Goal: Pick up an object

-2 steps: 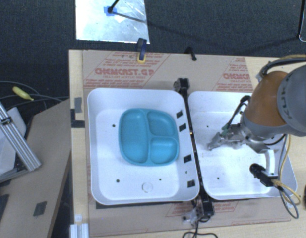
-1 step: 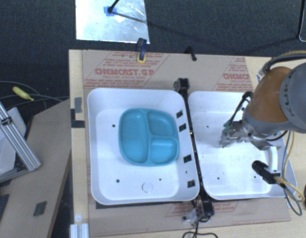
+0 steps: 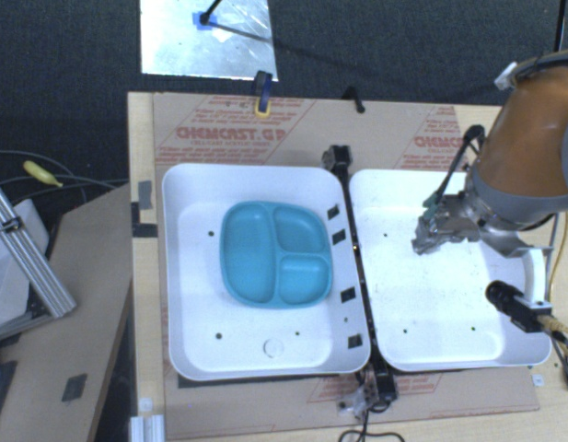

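Camera view shows a blue divided plate [image 3: 275,253] lying flat in the middle of the left bin [image 3: 187,210], the one object on offer for a pick; it sits level on the bin floor, well apart from every wall, so its rim looks reachable from above. The right bin [image 3: 449,334] lies beside it, the two parted by a dark clip strip [image 3: 350,247]. Both rest on a brown board [image 3: 237,132] on the worktop. The hand [image 3: 431,238] hangs over the right bin, well apart from the plate, and nothing shows between its tips; whether it is spread or closed cannot be told at this size. The arm [image 3: 532,145] leans in from the right, its orange section above the wrist, tilted down and leftward.
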